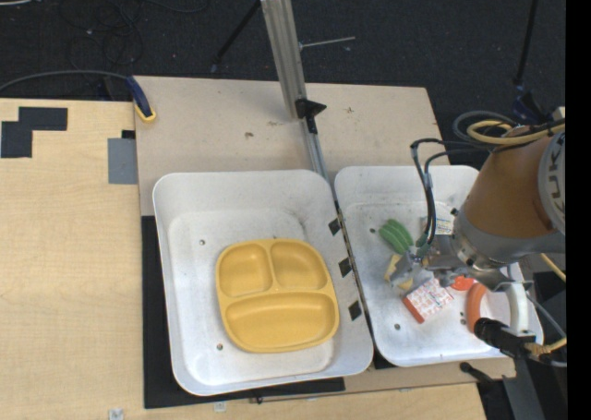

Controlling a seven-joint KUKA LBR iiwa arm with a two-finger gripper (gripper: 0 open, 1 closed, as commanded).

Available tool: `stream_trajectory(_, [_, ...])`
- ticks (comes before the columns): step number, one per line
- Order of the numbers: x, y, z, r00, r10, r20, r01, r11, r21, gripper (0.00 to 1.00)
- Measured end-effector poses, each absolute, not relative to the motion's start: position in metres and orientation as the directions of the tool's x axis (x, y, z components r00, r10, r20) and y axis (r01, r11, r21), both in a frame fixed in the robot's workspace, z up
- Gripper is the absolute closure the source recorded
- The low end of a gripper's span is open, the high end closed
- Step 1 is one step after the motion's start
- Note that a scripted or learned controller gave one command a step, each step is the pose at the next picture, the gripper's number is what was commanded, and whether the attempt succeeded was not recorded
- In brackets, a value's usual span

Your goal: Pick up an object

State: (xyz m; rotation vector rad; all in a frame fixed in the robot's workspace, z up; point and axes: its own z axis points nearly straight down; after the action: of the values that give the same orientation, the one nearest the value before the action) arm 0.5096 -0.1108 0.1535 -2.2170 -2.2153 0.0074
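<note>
In the right bin (388,335), a green object (398,234) lies near the middle. Just below it sits a small yellowish piece (400,270). A red-and-white patterned packet (428,300) rests toward the bin's front, with an orange-red object (476,302) to its right. My gripper (423,262) hangs low over the bin, right above the packet and beside the yellowish piece. Its fingertips are too tangled with the objects to read. Nothing is clearly held.
The left bin (185,224) holds a yellow three-compartment plate (275,294). An upright aluminium post (284,49) stands behind the bins. Black clips (343,266) line the seam between the bins. The arm's orange band (508,197) covers the right bin's far right side.
</note>
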Motion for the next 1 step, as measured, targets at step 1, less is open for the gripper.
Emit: stream_trajectory(1, [0.5096, -0.1212, 0.1042, 0.001, 1.000, -0.002, 1.000, -0.001, -0.001, 0.00])
